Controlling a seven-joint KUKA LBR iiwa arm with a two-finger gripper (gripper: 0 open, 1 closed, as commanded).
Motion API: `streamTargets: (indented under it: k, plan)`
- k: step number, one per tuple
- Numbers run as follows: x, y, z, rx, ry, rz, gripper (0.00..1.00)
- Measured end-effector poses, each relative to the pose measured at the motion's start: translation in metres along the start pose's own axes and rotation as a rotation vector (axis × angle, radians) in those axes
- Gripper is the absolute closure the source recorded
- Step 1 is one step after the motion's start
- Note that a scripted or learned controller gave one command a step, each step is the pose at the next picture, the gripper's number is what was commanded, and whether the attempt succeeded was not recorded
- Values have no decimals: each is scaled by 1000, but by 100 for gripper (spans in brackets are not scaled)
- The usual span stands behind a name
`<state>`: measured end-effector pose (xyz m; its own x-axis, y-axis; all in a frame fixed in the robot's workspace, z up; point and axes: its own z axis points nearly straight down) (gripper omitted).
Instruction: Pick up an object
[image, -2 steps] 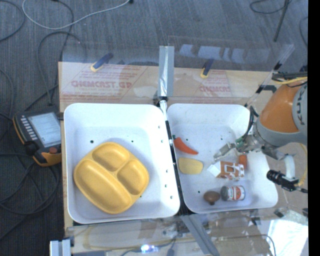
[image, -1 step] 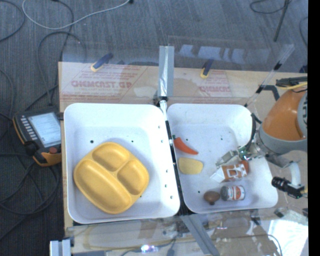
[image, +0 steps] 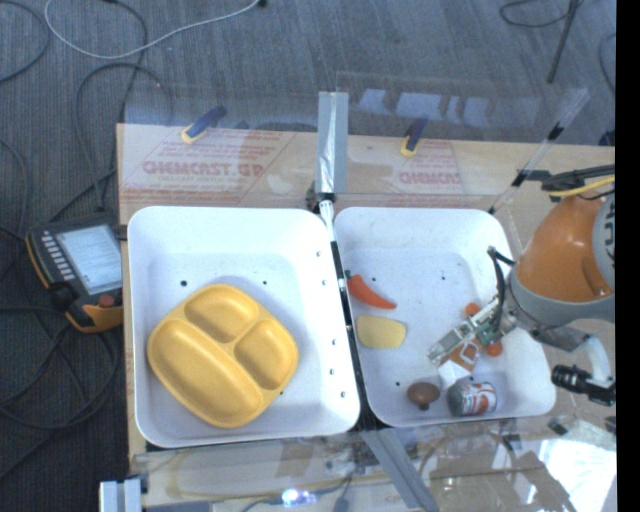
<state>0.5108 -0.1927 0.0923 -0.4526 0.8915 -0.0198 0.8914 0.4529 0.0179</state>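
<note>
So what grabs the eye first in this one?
The big yellow compartment tray lying in the left bin. Next, the arm's orange band at the right, its tool low in the right bin near a small can and an orange pepper.

One fixed camera, mounted above my bench (image: 250, 160), looking down at a slant. Far edge of the bench sits toward the top, near edge at the bottom. Both white bins fit in frame: left bin (image: 150, 250), right bin (image: 440, 225). Medium distance, floor and cables visible beyond the bench. My arm (image: 565, 255) enters from the right side.
</note>
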Motion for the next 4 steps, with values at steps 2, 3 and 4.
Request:
streamTargets:
  k: [2,3,4]
  plan:
    - [-1,2,-9,-5,-1,1,0]
    - [-43,45,1,0,24,-147,0]
    - [-55,82,2,3,26,30,0]
